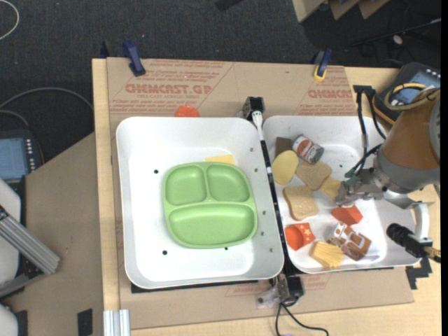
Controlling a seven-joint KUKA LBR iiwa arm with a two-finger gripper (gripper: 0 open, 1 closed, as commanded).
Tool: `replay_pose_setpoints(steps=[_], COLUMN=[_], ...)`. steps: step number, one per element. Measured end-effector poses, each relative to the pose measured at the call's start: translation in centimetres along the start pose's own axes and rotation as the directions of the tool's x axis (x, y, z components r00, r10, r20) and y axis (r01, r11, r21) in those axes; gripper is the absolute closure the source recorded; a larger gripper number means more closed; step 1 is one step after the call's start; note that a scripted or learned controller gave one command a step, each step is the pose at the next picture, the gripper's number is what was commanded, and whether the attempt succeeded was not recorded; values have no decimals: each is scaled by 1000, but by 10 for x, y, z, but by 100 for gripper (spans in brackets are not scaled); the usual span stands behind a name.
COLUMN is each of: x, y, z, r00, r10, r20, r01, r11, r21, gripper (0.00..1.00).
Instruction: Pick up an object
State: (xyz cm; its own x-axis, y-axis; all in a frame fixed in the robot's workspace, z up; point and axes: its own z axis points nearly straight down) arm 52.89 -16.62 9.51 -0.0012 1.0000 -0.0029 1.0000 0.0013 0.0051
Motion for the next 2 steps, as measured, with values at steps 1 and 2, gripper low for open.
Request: replay_pose_setpoints(steps=[1, 2], x=[0, 13], y=[0, -53], z=[1, 11], r00=[1000, 1000], r10=[0, 3], r20=[0, -6], r01=[0, -3], r11=[1000, 1000], r21=[1, 11], gripper=[0, 0])
